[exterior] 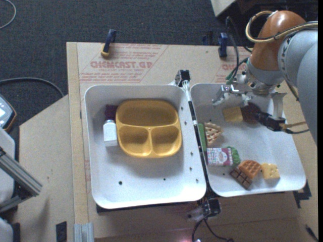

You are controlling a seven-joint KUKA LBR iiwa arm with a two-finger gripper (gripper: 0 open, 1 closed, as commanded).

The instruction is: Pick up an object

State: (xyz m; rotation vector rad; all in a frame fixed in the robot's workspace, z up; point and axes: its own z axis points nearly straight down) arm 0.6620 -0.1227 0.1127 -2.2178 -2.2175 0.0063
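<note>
My gripper (233,96) hangs over the back of the right bin (287,150), below the arm's orange band. Just under it lie a pale yellow block (233,115) and a dark brown piece (250,113), side by side. Further forward in the same bin are a waffle-patterned wedge (213,132), a green strip (202,134), a pink and green carton (220,156), a brown waffle (246,171) and a yellow cheese piece (271,172). I see nothing lifted off the bin floor.
The left bin (96,165) holds a yellow divided plate (149,133), a small white bottle (110,132) and a dark purple item (111,110). A ridge (194,130) separates the two bins. Cables run along the arm at right.
</note>
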